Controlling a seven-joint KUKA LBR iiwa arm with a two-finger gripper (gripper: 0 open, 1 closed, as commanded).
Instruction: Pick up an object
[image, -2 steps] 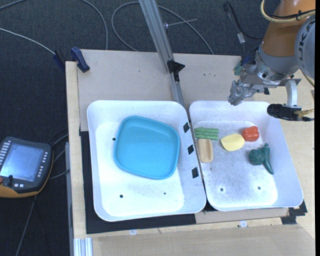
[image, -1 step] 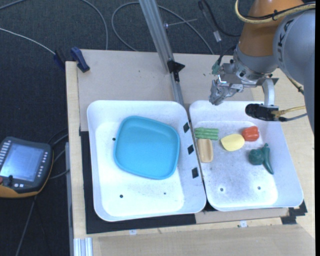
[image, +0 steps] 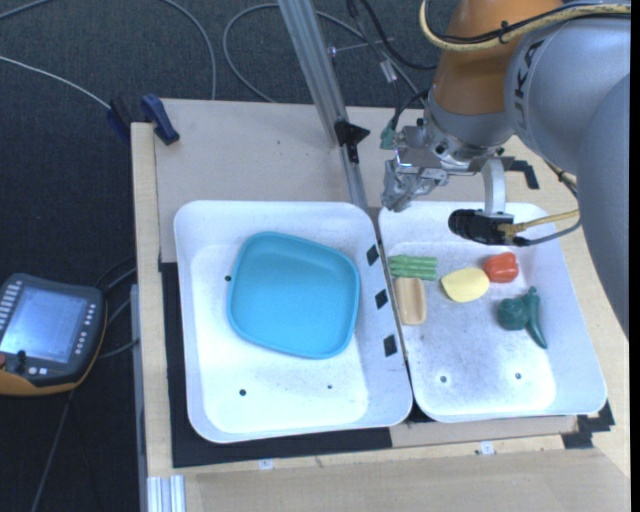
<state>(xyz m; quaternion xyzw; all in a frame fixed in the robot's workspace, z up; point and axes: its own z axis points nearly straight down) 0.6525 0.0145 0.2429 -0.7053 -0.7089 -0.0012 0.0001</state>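
The end effector (image: 398, 195) hovers at the far rim of the right bin (image: 480, 395); whether it is wide or narrow cannot be told, and nothing shows in it. Just below it lie a green ridged piece (image: 413, 266), a tan piece (image: 410, 300), a yellow piece (image: 465, 285) and a red piece (image: 501, 266). No pickup is done; descent, grasp and lift remain.

Right bin's (image: 500, 395) front half open — toys (image: 466, 285) behind.
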